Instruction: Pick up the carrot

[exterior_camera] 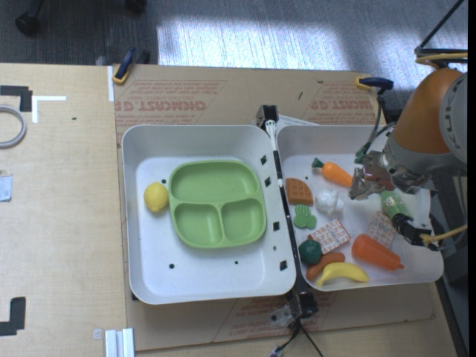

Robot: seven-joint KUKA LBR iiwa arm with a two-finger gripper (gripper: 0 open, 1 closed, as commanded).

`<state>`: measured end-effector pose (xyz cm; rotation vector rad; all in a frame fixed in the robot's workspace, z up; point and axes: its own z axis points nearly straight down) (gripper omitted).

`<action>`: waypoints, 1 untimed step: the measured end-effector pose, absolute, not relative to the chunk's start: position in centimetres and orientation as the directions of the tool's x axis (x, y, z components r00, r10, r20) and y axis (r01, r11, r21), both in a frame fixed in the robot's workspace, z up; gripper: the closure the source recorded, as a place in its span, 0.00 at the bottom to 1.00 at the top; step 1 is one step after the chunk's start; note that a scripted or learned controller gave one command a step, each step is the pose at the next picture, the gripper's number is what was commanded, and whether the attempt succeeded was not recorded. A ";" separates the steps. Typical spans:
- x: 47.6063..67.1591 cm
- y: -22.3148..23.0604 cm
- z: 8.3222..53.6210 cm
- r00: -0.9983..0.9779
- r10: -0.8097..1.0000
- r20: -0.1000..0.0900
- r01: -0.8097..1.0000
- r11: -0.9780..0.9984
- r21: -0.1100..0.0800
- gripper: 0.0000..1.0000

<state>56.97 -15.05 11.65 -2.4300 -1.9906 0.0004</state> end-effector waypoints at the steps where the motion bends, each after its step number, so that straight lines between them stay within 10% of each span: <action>1: 57.0 -15.0 11.6 0.197 0.980 0.000 0.980 -0.197 0.000 0.00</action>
